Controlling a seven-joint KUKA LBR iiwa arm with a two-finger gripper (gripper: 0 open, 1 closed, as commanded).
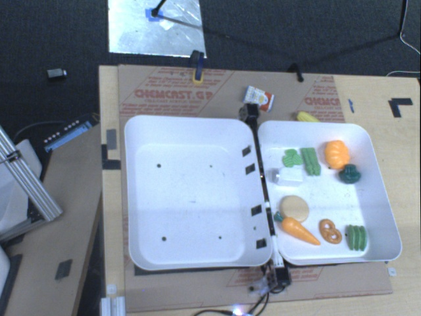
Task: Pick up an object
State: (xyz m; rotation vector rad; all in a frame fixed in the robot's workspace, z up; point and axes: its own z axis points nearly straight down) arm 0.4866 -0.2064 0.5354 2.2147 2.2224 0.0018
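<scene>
Orange and pointed, the toy carrot (300, 231) lies in the right bin (387, 224), near its front left corner. Its long axis runs on a diagonal: the thick end with a small green top is toward the upper left, and the thin tip points to the lower right, toward the brown pretzel (330, 232) just beside it. A round beige piece (295, 208) sits just above the carrot's thick end; whether they touch I cannot tell.

To the right of the pretzel stands a green ribbed piece (356, 237), with its long axis almost along the view's vertical. In the upper part of the same bin, a second green ribbed bar (310, 161) lies nearly vertical too, a little tilted, with a leafy green piece (291, 157) at its left and a small white block (290, 175) below that one. An orange pumpkin (336, 154) is to the right, and a dark green lump (349, 174) is just under it.

A yellow thing (306, 117) lies outside the bin, on the cardboard (171, 92) behind its far rim. The left bin (131, 176) stands touching the right one along the middle.

Whether the pincer is wide or narrow, I cannot tell.
</scene>
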